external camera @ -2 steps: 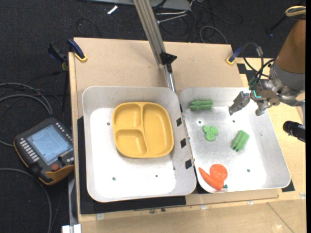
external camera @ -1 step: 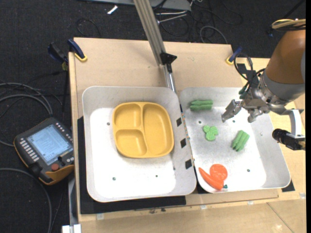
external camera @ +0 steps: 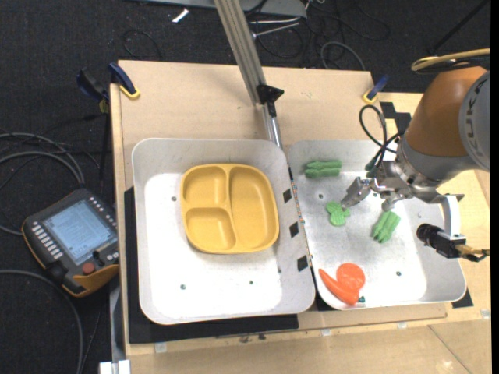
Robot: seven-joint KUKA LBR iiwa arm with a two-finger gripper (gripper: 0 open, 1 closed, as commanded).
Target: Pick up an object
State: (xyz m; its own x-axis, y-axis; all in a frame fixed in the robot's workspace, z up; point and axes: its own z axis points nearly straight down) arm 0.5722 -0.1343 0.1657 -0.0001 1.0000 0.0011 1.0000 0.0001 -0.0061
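The tool (external camera: 373, 195) is seen with its fingers spread, gripping nothing, in the right bin (external camera: 405, 287). A green piece (external camera: 385, 226) lies just below it, another green piece (external camera: 337, 213) to its lower left. The wrist is partly hidden by the arm.

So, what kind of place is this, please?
Probably a robotics lab: a wooden bench bearing two white bins, a robot arm over toy food, a teach pendant and loose cables on the dark floor.
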